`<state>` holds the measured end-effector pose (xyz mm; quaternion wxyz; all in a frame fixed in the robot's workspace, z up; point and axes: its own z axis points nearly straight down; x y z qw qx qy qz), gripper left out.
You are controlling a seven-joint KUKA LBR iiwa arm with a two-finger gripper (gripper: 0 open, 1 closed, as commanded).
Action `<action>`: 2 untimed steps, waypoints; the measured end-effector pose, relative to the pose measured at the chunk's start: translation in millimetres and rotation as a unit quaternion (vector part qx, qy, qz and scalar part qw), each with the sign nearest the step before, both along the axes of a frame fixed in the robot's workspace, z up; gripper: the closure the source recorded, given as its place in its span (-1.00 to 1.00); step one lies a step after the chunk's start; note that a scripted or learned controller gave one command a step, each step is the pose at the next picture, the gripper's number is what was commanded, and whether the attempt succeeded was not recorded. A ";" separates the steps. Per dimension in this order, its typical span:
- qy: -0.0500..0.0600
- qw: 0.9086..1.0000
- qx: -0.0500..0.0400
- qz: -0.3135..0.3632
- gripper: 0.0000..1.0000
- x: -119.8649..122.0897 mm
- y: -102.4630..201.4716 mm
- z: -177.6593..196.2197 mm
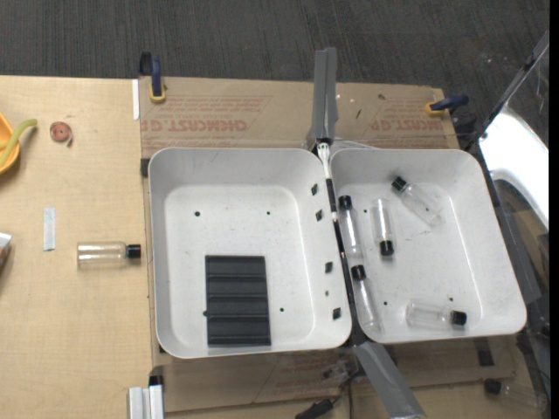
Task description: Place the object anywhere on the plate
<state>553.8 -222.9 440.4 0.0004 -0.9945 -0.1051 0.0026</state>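
Note:
A black ridged plate (237, 300) lies flat in the front part of the left white bin (175, 190). Several clear vials with black caps lie in the right bin (489, 234). One vial (412, 195) lies at the back. Another vial (383, 227) is near the middle. Two vials (347, 225) (362, 297) rest along the left wall. One more vial (434, 315) lies at the front right. All of them lie on their sides, and none touches the plate.
Another clear vial (105, 252) lies on the wooden bench left of the bins. A yellow object (9, 142), a small brown disc (59, 132) and a white strip (49, 230) are farther left. Blue clamps (150, 66) (450, 105) hold the cardboard. A pale rounded shape (515, 151) is at the right edge.

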 end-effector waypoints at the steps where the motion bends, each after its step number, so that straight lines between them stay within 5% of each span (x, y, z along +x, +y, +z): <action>1: 0.000 1.000 0.000 -0.002 -1.00 76.2 78.5 -48.4; 2: 0.000 1.000 0.000 -0.005 -1.00 77.8 0.6 -0.6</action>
